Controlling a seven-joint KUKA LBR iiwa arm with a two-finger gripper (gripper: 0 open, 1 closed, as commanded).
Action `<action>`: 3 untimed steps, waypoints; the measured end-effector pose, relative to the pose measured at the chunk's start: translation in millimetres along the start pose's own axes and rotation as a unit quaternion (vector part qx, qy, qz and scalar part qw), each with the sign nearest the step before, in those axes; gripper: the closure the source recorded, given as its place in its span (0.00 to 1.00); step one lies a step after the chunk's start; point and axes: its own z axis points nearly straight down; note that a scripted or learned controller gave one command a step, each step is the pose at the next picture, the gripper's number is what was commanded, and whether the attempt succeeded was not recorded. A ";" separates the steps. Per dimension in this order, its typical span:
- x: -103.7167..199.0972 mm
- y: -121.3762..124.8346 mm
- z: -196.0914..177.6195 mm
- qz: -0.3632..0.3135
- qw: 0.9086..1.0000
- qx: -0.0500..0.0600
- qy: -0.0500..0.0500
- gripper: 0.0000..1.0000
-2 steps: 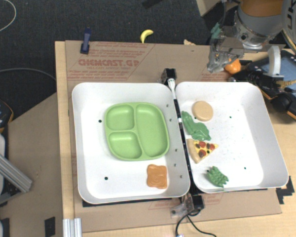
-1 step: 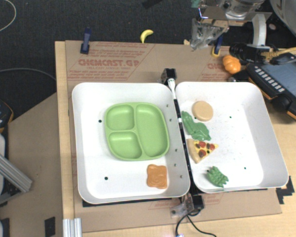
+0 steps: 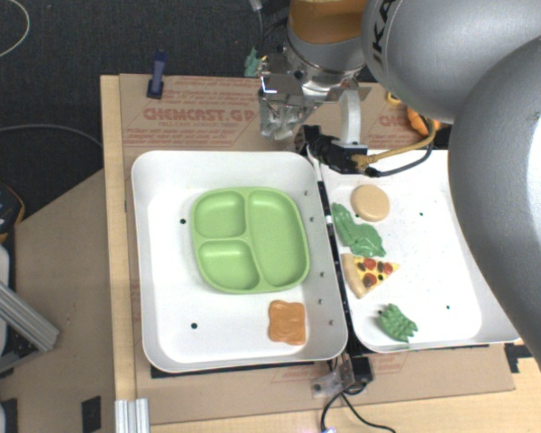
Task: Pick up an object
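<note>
Bench [image 3: 50, 97] w/ cardboard [image 3: 207, 111], left bin [image 3: 158, 242], right bin [image 3: 437, 251]

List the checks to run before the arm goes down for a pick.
1. End effector over a target: not ok. It hangs above the far rim of the left bin, over no object.
2. Small green piece clear of neighbours in the right bin: ok.
3. Pizza slice free of the green leaf: cannot tell. Their edges meet or nearly meet.
4. Orange-brown piece apart from the green plate: ok, though it is close to the left bin's near wall.
5. Green leaf clear of the wall between the bins: not ok. It lies right beside it.
</note>
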 end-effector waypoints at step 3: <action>92.4 2.1 -19.1 0.005 1.000 -0.001 -0.003 1.00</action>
